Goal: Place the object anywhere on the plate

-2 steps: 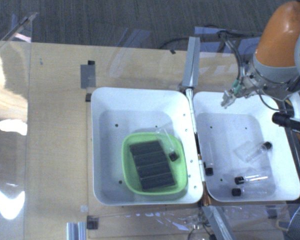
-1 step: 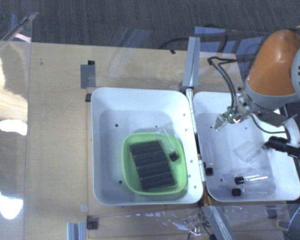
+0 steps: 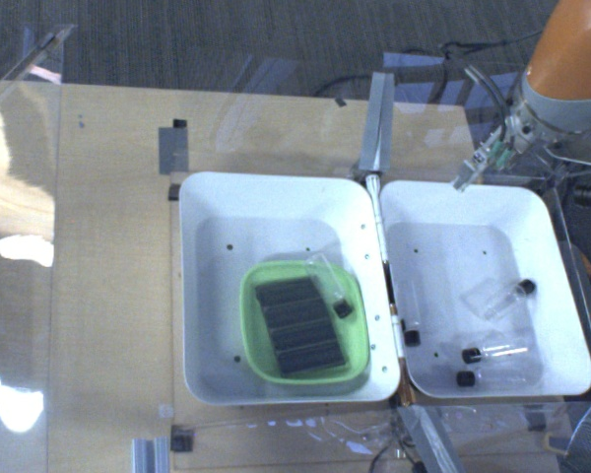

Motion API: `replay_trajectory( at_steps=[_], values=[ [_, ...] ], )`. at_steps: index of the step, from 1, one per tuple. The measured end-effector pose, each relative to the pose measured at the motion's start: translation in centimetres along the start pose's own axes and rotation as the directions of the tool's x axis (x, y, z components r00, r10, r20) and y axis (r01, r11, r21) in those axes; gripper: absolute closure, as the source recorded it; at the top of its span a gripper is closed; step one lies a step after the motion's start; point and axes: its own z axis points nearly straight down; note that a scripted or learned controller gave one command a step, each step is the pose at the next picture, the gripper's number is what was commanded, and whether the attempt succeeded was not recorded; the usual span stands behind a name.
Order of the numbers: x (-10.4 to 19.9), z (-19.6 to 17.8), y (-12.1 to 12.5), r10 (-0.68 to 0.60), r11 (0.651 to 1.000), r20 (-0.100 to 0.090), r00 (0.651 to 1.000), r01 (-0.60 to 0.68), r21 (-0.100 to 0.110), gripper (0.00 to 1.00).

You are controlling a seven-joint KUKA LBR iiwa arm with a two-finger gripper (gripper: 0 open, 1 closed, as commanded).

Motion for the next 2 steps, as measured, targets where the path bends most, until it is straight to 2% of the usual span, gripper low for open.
replay_trajectory(
  at_steps=[1, 2],
  values=[
    [7.0, 7.8, -2.8, -0.113, 0.994, -0.007, 0.994, 0.113, 0.003, 1.0],
    [4.0, -2.2, -0.2, -0.206, 0.979, -0.001, 0.979, 0.206, -0.002, 1.0]
  ],
)
